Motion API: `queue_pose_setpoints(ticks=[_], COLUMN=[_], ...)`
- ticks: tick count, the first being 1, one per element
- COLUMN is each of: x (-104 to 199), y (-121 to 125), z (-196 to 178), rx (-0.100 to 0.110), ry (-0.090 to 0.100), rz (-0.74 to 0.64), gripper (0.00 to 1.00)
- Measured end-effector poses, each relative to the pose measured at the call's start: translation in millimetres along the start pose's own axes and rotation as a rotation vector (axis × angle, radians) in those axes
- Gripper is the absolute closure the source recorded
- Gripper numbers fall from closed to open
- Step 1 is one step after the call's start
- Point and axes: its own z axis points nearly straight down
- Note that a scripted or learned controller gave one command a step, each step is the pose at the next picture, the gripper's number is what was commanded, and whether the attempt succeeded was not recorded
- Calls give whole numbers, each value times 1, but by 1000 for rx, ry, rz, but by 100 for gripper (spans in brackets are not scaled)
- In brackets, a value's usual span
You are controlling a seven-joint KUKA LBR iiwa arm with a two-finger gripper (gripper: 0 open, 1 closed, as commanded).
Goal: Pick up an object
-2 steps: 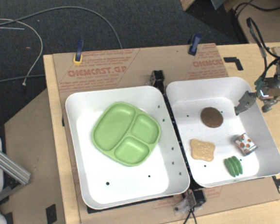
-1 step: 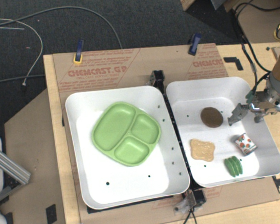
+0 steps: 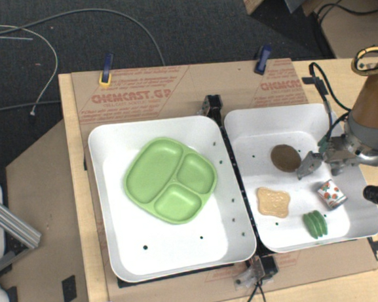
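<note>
**A:** Looking down the camera view, what did you log in the two bins?

**B:** Left bin (image 3: 119, 252) held a green divided plate (image 3: 170, 179), lying flat near the middle. Right bin (image 3: 275, 238) held four small things: a brown round piece (image 3: 285, 158) toward the back, a tan cracker-shaped piece (image 3: 274, 202) near the middle, a green ribbed piece (image 3: 315, 224) at the front, and a small white item with red spots (image 3: 331, 194) to the right. All four lay well apart from one another, each flat on the bin floor.

**A:** And the arm?

**B:** It reached in from the right over the worktop (image 3: 170, 83). The claw (image 3: 312, 162) sat low, just beside the brown round piece on its right side. I could not tell how wide the claw stood; the angle hid that. Nothing showed in its grip.

**A:** Progress on the pick?

**B:** My reading: not yet done. Every candidate object lay in the bin, none lifted. The brown piece looked the likeliest target, judged by nearness. What was left was the closing, the grasp itself, and the lift clear of the bin.
</note>
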Motion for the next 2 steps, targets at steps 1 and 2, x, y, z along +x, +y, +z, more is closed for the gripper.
queue_pose_setpoints(ticks=[1,2], x=[1,0], y=[-1,1], z=[53,39], rx=[1,-7], ry=[0,-2], rz=[1,1], gripper=[0,100])
